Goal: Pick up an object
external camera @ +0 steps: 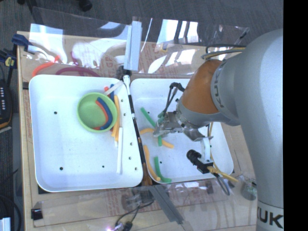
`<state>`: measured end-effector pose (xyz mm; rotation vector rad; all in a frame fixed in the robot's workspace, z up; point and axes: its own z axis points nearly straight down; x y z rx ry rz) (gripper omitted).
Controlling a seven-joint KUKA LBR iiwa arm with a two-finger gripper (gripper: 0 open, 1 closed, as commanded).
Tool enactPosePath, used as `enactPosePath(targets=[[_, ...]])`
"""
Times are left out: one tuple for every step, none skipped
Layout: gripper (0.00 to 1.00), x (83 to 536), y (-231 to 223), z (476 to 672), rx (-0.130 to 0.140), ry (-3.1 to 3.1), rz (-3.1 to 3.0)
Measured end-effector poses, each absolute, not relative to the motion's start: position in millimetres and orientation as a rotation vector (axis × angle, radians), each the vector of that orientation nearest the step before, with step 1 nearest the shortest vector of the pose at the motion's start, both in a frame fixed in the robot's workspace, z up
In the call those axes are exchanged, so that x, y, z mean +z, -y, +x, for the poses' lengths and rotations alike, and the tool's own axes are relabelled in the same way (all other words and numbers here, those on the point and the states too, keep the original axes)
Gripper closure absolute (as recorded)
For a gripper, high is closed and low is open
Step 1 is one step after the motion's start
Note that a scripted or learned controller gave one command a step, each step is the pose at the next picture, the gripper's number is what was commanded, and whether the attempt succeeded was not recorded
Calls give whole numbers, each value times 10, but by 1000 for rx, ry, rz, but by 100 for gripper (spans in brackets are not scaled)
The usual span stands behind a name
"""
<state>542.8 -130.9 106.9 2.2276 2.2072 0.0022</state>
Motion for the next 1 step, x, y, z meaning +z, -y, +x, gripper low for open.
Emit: enactPosePath(targets=[[100,1921,1063,5874,-3,-2020,2410]])
